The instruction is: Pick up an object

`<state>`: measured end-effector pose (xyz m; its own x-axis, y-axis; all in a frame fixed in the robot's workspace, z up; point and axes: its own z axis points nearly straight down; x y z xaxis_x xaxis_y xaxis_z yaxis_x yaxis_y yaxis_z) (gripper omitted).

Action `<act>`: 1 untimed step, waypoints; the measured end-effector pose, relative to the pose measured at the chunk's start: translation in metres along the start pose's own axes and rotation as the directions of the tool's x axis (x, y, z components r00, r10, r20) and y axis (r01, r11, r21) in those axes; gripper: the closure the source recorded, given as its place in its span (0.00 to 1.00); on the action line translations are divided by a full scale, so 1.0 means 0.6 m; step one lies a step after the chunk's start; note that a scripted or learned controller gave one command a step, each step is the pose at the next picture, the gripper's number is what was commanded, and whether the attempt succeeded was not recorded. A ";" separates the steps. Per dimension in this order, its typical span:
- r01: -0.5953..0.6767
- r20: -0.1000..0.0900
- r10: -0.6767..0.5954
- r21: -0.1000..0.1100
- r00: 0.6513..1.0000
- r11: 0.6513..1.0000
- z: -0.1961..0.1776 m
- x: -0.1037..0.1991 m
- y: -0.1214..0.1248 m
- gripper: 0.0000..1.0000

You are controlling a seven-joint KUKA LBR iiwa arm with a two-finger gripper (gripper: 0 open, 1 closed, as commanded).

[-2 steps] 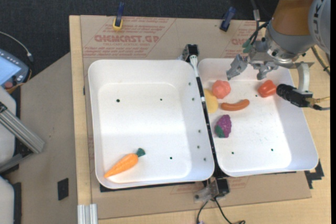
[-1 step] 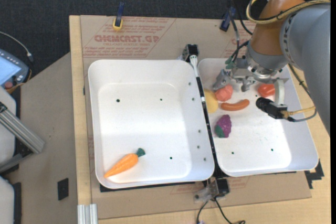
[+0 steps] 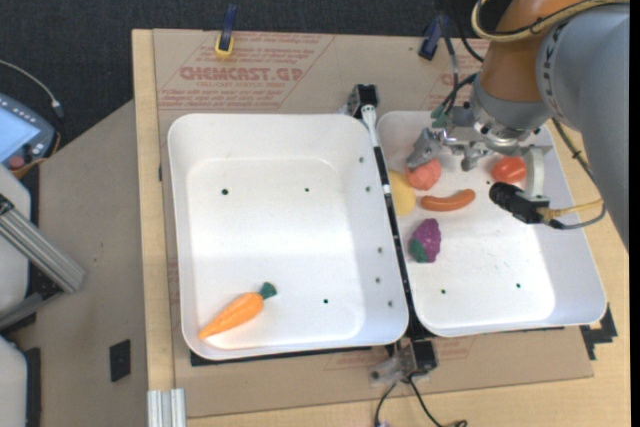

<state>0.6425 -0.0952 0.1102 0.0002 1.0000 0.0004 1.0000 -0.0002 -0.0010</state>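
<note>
The gripper [image 3: 437,151], whether open or closed I cannot tell, hangs over the pink toy [image 3: 425,175] in the right bin [image 3: 520,300], apparently lining up; next it must descend and close.

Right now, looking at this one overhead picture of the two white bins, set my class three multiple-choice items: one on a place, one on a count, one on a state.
1. Where does the orange toy carrot with the green top lie?
A. near front corner of the left white bin
B. right white bin
C. on the cardboard

2. How many toy foods lie in the right white bin?
A. two
B. five
C. eight

3. How is the grey two-finger gripper placed?
A. over the left bin
B. low over the far end of the right bin
C. parked off the bench

Answers:
1 A: the carrot is alone in the left bin.
2 B: pink round piece, yellow piece, orange sausage, red piece, purple grape bunch.
3 B: it sits just above the pink piece.
</note>
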 end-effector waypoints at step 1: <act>0.000 0.000 0.000 0.003 1.000 1.000 0.045 -0.003 -0.007 0.00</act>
<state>0.6384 -0.0971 0.0834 0.0007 1.0000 0.0008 1.0000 -0.0007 -0.0043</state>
